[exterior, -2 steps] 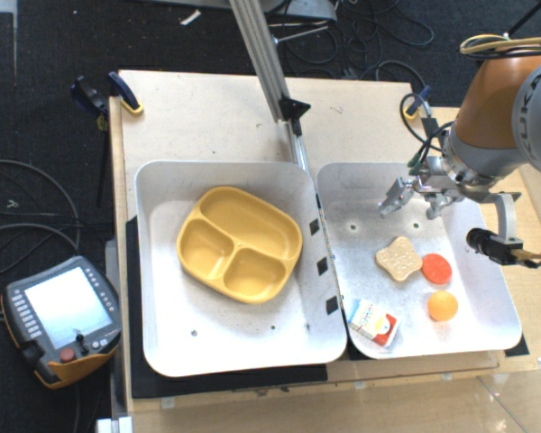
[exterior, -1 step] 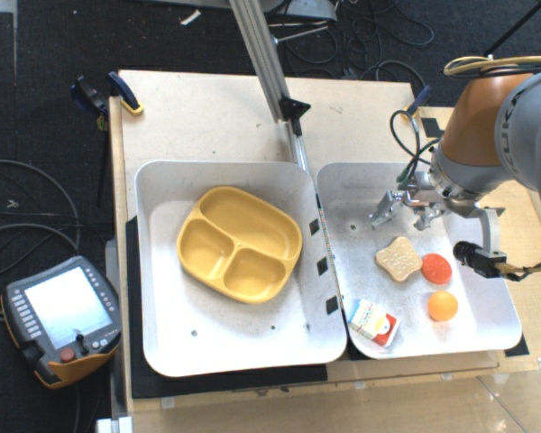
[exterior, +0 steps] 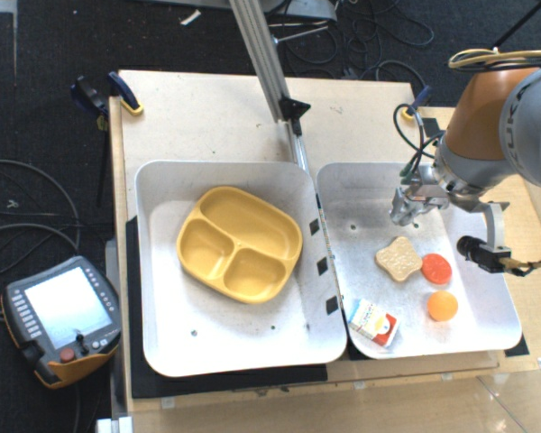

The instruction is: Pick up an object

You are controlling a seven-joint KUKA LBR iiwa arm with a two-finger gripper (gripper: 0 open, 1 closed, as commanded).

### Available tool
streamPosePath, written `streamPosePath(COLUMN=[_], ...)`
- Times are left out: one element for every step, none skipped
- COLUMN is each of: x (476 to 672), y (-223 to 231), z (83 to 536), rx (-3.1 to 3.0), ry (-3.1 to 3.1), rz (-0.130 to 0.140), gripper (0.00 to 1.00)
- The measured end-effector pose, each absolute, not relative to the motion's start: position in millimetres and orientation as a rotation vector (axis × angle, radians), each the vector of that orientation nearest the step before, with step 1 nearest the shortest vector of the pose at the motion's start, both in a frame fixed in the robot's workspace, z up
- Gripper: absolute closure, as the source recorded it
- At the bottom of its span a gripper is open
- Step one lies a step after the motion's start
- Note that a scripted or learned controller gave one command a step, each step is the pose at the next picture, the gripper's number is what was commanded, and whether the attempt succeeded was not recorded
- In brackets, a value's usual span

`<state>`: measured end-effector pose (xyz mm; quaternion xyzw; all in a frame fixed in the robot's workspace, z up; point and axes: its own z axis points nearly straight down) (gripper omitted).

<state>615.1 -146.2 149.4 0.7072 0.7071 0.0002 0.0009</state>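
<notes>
In the right bin [exterior: 361,197] lie a slice of toast [exterior: 398,259], a red tomato slice [exterior: 436,268], an orange fruit [exterior: 443,307] and a small white carton with red and blue print [exterior: 373,322]. My gripper [exterior: 404,211] hangs over the right bin, just above and behind the toast, with nothing seen between its fingers. The arm with its orange band [exterior: 487,115] reaches in from the right.
The left bin [exterior: 162,341] holds a yellow divided plate [exterior: 240,244]. A slanted metal pole [exterior: 263,48] rises behind the bins. A teach pendant [exterior: 59,318] lies on the floor at the left. Clamps sit at the bench's back corners.
</notes>
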Motion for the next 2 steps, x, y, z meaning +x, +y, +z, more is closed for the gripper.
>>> streamPosePath(x=[622.4, 621.0], y=[-143.7, -140.9], z=[211.9, 255.8], rx=[2.213, 2.214], ry=[2.22, 2.221], rz=[0.007, 0.006], gripper=[1.0, 1.0])
